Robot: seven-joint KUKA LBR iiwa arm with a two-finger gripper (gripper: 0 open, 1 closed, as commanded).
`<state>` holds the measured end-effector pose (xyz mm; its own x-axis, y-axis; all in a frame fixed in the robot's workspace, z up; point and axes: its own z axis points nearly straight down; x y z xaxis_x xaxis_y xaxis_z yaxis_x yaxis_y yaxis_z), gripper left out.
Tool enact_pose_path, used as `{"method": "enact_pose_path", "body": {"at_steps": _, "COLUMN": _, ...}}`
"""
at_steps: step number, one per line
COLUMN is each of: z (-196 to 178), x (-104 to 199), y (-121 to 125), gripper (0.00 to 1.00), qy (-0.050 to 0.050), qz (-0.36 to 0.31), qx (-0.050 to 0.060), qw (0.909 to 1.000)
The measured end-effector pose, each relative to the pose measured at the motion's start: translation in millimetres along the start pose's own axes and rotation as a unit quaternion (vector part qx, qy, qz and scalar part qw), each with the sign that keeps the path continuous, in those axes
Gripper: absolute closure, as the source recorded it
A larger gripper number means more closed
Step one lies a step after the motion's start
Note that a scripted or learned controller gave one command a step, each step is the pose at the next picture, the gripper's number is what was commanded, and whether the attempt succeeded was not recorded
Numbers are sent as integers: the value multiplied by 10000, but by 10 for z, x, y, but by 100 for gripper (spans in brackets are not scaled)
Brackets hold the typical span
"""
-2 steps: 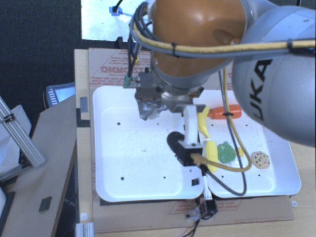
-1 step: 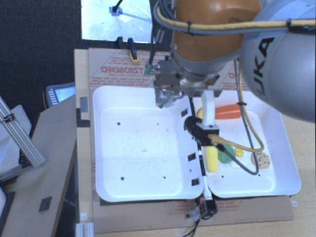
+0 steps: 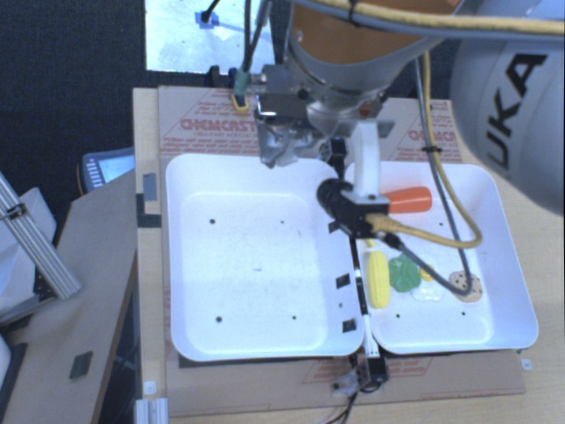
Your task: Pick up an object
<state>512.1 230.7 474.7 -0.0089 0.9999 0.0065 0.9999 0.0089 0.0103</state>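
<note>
No object is seen lifted yet. The gripper (image 3: 284, 148) hangs at the upper centre of the frame, over the left bin's (image 3: 190, 325) far rim; whether it grasps anything cannot be told. The corn cob (image 3: 377, 276), orange carrot (image 3: 408, 200), green piece (image 3: 405, 276) and cookie (image 3: 465, 284) lie in the right bin (image 3: 512, 325), so the pick remains to be done.

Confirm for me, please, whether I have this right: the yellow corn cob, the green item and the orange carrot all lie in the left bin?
Not quite: the bin is wrong. The camera view shows the yellow corn cob, the green item and the orange carrot all lying in the right bin, not the left bin.
</note>
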Motion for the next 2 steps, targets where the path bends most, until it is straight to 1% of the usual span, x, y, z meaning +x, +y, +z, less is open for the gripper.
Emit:
{"method": "enact_pose_path", "body": {"at_steps": 1, "z": -642, "x": 39, "y": 381, "gripper": 100, "qy": -12, "qz": 36, "qx": 2, "qw": 10000}}
{"method": "enact_pose_path", "body": {"at_steps": 2, "z": -596, "x": 28, "y": 780, "gripper": 100, "qy": -29, "qz": 46, "qx": 31, "qw": 10000}}
